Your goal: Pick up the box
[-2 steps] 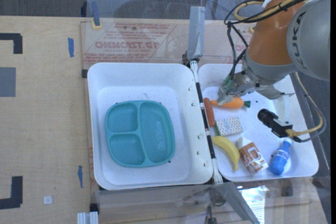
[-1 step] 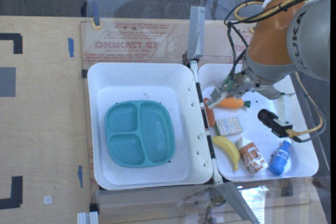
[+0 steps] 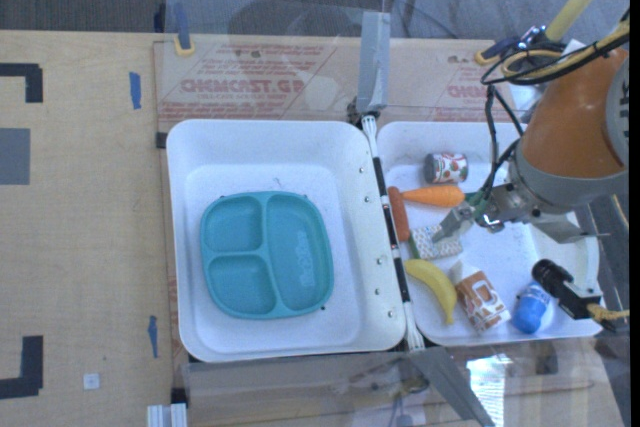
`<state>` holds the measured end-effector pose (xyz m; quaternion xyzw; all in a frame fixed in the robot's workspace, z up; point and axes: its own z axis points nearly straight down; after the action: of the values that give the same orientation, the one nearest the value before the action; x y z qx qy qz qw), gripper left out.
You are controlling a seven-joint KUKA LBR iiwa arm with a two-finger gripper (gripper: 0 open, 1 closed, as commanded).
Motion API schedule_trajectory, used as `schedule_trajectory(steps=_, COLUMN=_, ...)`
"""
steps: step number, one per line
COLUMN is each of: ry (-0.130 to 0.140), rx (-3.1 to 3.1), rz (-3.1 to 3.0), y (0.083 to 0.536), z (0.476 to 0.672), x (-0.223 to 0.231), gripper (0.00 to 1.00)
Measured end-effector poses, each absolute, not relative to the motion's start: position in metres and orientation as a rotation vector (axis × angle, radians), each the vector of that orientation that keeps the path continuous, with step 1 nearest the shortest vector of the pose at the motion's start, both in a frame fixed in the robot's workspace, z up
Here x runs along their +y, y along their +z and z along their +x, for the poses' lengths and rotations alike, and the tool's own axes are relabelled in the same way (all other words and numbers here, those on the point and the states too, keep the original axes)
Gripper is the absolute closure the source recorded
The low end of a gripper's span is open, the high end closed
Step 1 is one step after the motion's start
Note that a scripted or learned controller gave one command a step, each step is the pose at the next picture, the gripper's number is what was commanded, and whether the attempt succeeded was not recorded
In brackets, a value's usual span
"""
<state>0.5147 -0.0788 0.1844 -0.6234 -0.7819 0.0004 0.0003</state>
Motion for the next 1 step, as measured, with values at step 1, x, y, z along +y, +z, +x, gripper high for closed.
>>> schedule_trajectory(steps=1, ry=-0.011, rx=-2.516, rz=-1.9, y=0.1046, z=0.5661, x=-0.105, gripper=0.0)
